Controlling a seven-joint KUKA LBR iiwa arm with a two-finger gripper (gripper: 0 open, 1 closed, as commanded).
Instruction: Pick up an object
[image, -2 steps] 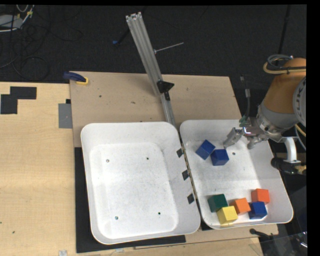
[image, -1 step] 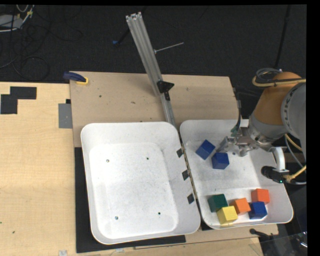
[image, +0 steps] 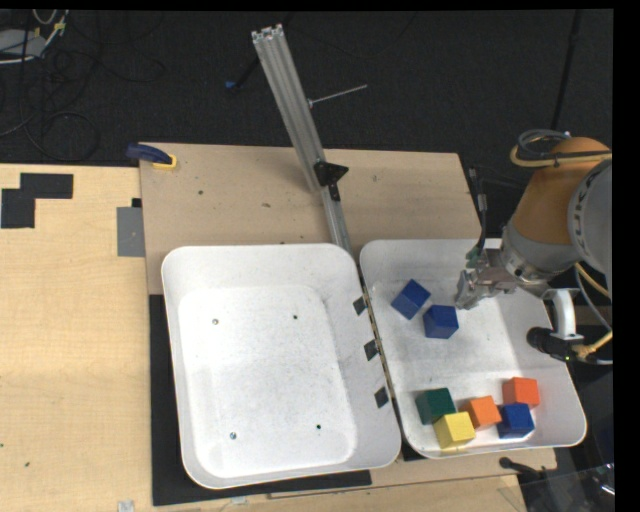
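Item: your two-finger gripper (image: 473, 290) hangs low in the right white plastic bin (image: 560, 400), finger spread unreadable, nothing visibly held; nearest candidate, a dark blue cube (image: 441, 322), lies just beside the fingertips, within reach.

Even overhead light, bright on the two white bins (image: 262, 370) with mild glare washing out their floors, soft short shadows under the cubes (image: 440, 322), dark dim background up top, slightly soft, grainy focus throughout

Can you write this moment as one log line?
gripper: over right bin | nearest: blue cube | held: nothing seen
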